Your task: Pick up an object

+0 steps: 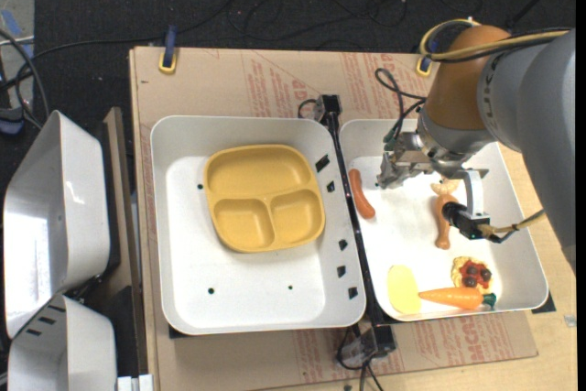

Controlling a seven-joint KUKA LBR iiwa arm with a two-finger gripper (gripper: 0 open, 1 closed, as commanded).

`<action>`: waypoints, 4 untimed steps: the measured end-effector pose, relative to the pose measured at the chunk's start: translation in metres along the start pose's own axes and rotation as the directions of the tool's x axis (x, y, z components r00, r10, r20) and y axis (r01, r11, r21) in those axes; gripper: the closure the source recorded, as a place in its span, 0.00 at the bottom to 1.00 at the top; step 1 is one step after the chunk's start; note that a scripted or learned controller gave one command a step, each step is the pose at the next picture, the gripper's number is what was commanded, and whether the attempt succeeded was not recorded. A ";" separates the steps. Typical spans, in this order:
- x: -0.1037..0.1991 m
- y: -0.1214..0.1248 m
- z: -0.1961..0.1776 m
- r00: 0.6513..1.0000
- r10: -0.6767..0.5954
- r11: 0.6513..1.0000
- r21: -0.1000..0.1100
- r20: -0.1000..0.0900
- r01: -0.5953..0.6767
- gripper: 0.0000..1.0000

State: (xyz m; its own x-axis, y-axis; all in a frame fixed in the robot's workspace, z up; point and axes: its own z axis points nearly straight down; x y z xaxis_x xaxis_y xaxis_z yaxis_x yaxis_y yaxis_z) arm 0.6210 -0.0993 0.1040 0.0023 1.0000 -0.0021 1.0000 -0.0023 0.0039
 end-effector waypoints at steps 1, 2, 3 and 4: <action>0.006 0.009 -0.057 1.000 -0.005 1.000 -0.002 -0.001 0.005 1.00; 0.014 0.009 -0.104 1.000 -0.006 1.000 -0.002 -0.002 0.006 1.00; 0.005 0.010 -0.164 1.000 -0.005 1.000 -0.003 0.000 0.005 1.00; 0.059 0.006 -0.146 1.000 -0.009 1.000 0.005 -0.003 0.009 1.00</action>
State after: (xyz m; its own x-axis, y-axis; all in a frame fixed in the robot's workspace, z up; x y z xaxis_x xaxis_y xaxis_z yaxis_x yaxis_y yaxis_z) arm 0.6266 -0.0404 0.2496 -0.0071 1.0000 0.0008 1.0000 0.0071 -0.0009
